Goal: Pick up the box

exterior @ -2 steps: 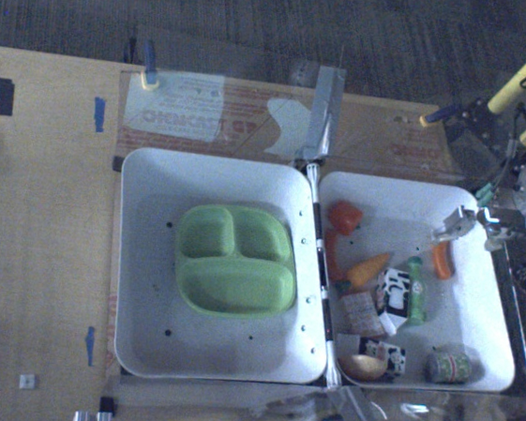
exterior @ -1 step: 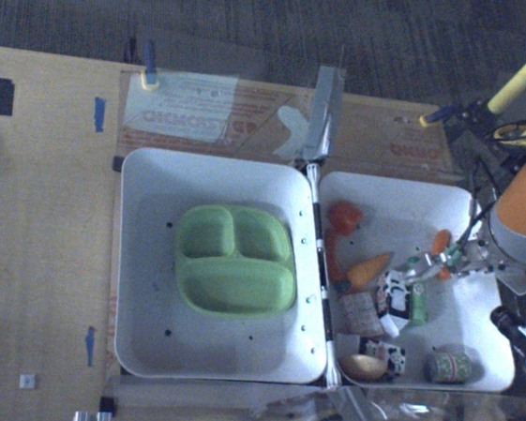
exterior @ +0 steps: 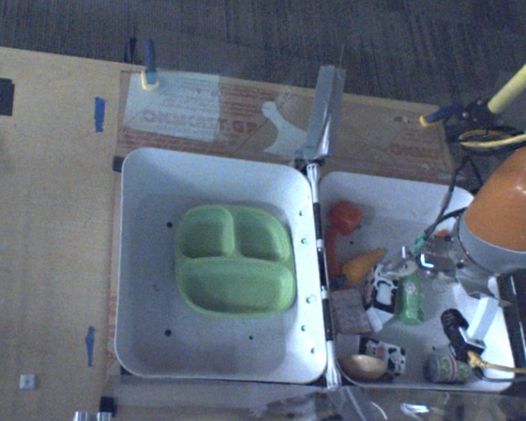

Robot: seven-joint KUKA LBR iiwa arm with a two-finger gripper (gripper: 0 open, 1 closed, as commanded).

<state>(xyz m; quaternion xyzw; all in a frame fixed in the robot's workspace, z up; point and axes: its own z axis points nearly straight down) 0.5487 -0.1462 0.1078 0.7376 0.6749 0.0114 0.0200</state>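
Observation:
A small black-and-white box point(exterior: 383, 292) lies in the middle of the right bin point(exterior: 387, 195), next to a green bottle point(exterior: 412, 303). A second black-and-white box point(exterior: 387, 357) sits near the bin's front edge. A flat brown square piece point(exterior: 350, 311) lies between them on the left. My gripper point(exterior: 428, 262) hangs over the bin's middle right, just above and right of the bottle and the first box. The grey wrist and orange band rise behind it to the right.
The right bin also holds a red round fruit point(exterior: 345, 214), an orange carrot point(exterior: 363, 263), a tan shell-like piece point(exterior: 363, 365) and a dark green can point(exterior: 447, 369). A green divided plate point(exterior: 236, 260) lies in the left bin point(exterior: 151, 202).

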